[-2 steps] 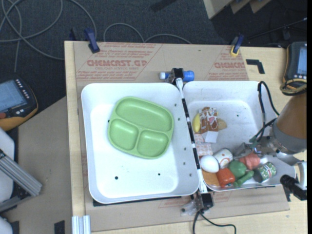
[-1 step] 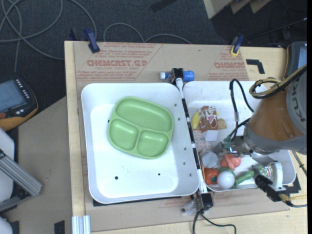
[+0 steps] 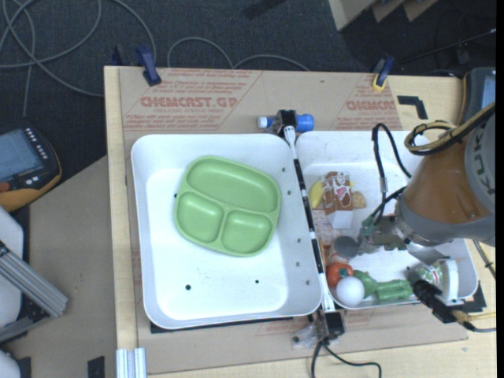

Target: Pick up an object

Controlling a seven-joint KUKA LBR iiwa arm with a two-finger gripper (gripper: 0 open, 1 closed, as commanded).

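My gripper (image 3: 368, 235) hangs low over the middle of the right bin (image 3: 354, 150), with the orange-banded arm (image 3: 441, 187) coming in from the right. Just left of the gripper lies a small grey object (image 3: 346, 247). A yellow, red and white snack bag (image 3: 337, 193) sits behind it, toward the bin's back. In front lie a red tomato (image 3: 339, 272), a white ball (image 3: 350, 290) and a green toy (image 3: 387, 290). A white bottle with a green label (image 3: 438, 277) lies at the front right, partly under the arm.
The left bin (image 3: 157, 235) holds a green divided plate (image 3: 227, 205). A black divider rail (image 3: 305, 211) runs between the two bins. Black cables (image 3: 382, 164) loop off the arm over the right bin. Blue clamps (image 3: 147, 65) grip the board's back edge.
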